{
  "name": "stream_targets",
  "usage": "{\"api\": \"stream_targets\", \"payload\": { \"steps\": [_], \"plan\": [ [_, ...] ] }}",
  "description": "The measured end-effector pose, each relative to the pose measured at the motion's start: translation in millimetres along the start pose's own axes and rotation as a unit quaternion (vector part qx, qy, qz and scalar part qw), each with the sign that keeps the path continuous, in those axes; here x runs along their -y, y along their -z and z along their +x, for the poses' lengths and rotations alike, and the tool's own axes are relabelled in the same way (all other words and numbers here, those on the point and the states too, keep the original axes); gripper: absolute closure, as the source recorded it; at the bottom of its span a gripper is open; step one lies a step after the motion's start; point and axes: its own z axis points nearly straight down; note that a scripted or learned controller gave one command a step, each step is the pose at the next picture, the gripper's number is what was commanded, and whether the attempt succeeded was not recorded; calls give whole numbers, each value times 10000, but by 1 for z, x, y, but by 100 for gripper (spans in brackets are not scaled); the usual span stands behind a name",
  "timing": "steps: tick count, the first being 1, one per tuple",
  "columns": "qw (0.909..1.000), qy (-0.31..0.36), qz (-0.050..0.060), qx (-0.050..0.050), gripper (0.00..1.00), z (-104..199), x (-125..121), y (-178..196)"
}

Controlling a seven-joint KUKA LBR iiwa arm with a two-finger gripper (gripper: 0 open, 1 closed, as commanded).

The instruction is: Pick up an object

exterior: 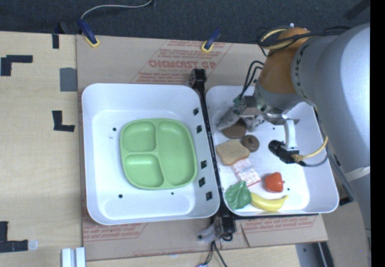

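Hovering low over the brown disc [234,130], fingers [231,116] too blurred for telling wide or narrow. Risking nudging the bread slice [232,152] just below instead of gripping.

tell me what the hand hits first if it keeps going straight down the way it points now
Most likely the brown oval food piece right under the hand, though depth is hard to judge from this slanted view.
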Motion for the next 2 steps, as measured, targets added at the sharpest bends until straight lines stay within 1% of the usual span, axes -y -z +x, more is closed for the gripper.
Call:
{"api": "stream_targets", "payload": {
  "steps": [1, 2],
  "plan": [
    [10000, -9, 37, -5, 0, -2, -20, -1],
    [10000, -9, 35, -3, 100, -2, -20, 9]
  ]
}}
